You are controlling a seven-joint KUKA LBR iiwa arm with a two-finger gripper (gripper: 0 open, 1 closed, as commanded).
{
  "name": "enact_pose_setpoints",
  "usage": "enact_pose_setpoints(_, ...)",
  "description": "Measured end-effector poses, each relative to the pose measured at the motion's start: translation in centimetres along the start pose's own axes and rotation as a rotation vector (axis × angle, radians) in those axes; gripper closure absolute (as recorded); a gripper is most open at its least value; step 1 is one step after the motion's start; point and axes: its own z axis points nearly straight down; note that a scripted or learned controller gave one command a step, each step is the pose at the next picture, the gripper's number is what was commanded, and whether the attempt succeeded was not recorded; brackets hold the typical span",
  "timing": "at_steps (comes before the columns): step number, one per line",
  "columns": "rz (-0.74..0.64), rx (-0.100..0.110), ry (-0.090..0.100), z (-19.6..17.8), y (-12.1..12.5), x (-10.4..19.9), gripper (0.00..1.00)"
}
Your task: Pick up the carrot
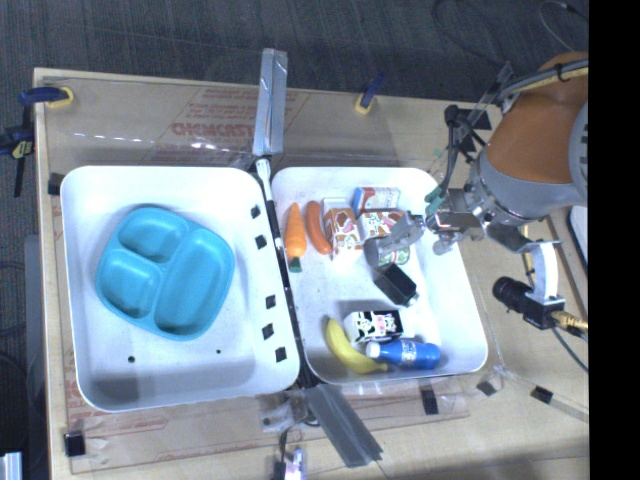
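Observation:
The carrot (295,228) is orange with a green stub at its near end. It lies lengthwise in the right bin (455,298), close to the left wall. My gripper (390,258) hangs over the middle of that bin, reaching in from the right. It is well to the right of the carrot and apart from it, with a red sausage and a carton between them. Nothing from the bin shows in its grasp.
A red sausage (316,226) lies right beside the carrot, then two small cartons (342,230) (378,200). Nearer the front are a banana (350,348), a cow-print carton (373,323) and a blue bottle (405,352). The left bin (90,368) holds a blue divided plate (165,268).

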Motion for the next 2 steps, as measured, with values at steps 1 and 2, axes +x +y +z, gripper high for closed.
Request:
enact_pose_setpoints(1,0.015,0.001,0.001,17.1,1.1,3.5,0.0)
enact_pose_setpoints(2,0.227,-0.006,-0.011,18.7,5.7,6.4,0.0)
